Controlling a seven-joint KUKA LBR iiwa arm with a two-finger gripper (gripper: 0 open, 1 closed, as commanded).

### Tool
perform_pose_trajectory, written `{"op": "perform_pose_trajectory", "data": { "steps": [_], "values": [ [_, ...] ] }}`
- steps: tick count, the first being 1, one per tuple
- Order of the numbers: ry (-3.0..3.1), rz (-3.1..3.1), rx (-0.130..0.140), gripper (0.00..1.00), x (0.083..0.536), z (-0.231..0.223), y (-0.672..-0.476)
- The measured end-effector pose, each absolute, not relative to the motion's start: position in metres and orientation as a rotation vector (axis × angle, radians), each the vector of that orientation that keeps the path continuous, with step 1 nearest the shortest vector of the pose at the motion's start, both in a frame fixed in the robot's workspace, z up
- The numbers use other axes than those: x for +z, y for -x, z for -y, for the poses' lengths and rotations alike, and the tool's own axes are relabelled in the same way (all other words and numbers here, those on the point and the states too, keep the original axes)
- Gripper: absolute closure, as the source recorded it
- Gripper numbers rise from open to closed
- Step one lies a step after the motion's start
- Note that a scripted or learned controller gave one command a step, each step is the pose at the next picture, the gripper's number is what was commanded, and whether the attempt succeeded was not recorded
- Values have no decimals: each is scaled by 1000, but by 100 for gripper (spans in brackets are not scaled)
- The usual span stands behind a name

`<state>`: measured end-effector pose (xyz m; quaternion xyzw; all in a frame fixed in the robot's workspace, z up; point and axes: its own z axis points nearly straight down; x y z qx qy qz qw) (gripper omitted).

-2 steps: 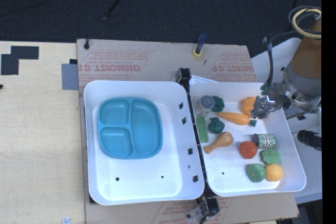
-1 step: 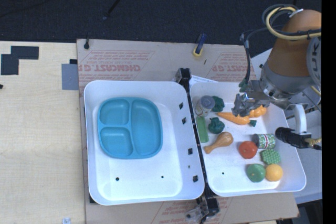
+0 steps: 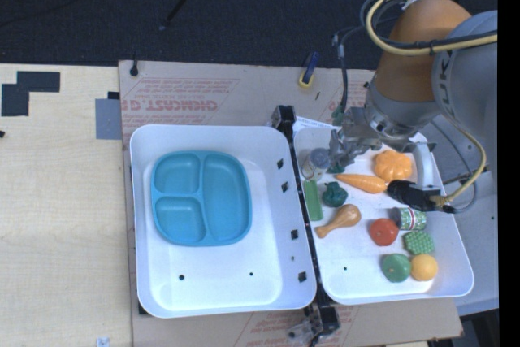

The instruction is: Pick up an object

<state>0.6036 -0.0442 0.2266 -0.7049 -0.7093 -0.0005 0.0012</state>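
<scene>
My gripper [image 3: 341, 152] hangs low over the far left part of the right bin [image 3: 455, 276]. Just below it lie an orange carrot [image 3: 362, 183] and a dark green toy vegetable [image 3: 333, 193]. A small grey object [image 3: 311, 166] sits to its left by the bin wall. An orange pepper [image 3: 393, 165] lies to its right. Nearer the front are a tan drumstick [image 3: 340, 221], a red tomato [image 3: 383, 232], a small can [image 3: 412, 218], a green pear [image 3: 396, 266] and a yellow lemon [image 3: 424, 266].
A blue divided plate [image 3: 201, 197] lies in the left bin [image 3: 162, 288]. A long green piece [image 3: 313, 200] rests along the right bin's left wall. A green textured block [image 3: 419, 240] sits beside the can. The arm covers the right bin's far right corner.
</scene>
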Motion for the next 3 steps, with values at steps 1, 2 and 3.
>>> {"op": "perform_pose_trajectory", "data": {
  "steps": [1, 2, 3],
  "values": [
    [2217, 2225, -1, 100, 232, 9, -637],
    [2221, 2218, 5, 100, 237, 14, -627],
    [2221, 2217, 7, 100, 218, 13, -620]
  ]
}}
